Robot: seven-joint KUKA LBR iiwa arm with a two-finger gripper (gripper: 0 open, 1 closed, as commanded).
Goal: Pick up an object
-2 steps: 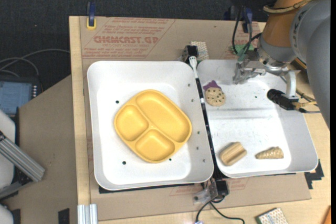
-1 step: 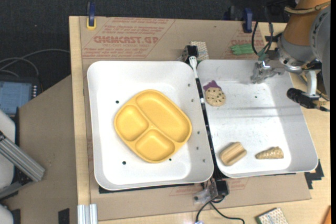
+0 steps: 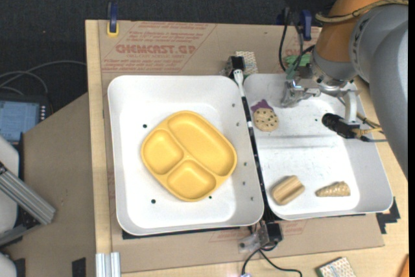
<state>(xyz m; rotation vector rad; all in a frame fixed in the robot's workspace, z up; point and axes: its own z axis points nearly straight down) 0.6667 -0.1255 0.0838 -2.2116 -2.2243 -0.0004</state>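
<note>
Bench (image 3: pixel 162 48): 2 white bins (image 3: pixel 123 139) on brown board, dark carpet beyond. Cookie (image 3: pixel 265 119) at right bin's (image 3: pixel 369 194) top-left corner, just beside gripper (image 3: pixel 293 95). Gripper's opening: cannot tell.

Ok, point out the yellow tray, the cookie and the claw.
yellow tray (image 3: pixel 188 155), camera view, middle divider.
cookie (image 3: pixel 265 119), camera view, its top face.
claw (image 3: pixel 295 94), camera view, between its tips.
</note>
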